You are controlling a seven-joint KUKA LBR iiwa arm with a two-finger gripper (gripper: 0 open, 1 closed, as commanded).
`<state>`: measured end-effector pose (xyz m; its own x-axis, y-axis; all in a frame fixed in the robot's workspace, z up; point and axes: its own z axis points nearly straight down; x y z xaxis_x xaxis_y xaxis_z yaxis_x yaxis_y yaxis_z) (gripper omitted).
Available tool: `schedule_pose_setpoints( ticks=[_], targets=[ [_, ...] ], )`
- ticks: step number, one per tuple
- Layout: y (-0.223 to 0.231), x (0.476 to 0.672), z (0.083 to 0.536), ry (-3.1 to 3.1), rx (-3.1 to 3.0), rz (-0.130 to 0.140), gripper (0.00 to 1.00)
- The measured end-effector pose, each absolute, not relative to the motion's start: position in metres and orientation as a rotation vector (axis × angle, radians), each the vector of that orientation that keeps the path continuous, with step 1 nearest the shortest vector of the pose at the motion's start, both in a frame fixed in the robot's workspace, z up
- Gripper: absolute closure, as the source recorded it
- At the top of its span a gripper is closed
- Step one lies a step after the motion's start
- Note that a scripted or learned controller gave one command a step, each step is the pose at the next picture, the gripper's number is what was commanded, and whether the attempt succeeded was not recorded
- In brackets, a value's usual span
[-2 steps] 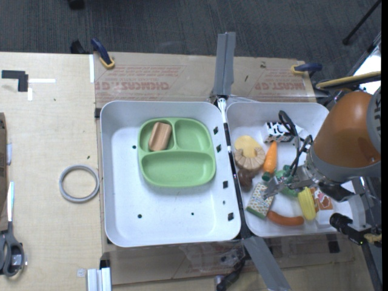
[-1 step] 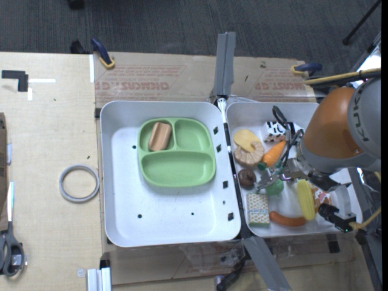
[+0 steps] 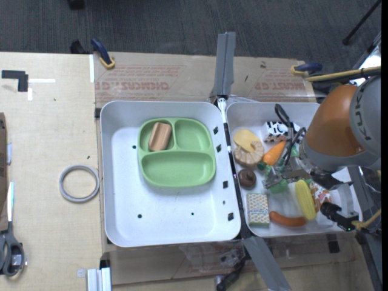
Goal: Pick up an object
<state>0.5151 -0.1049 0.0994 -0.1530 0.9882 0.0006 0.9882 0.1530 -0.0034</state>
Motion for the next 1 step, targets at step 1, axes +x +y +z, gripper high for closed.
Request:
schedule_pose_setpoints(
  ticks=[1],
  targets=[
    [-0.0513, 0.5556, 0.1910, -2.296, -2.144, 0.003, 1.00]
  ],
)
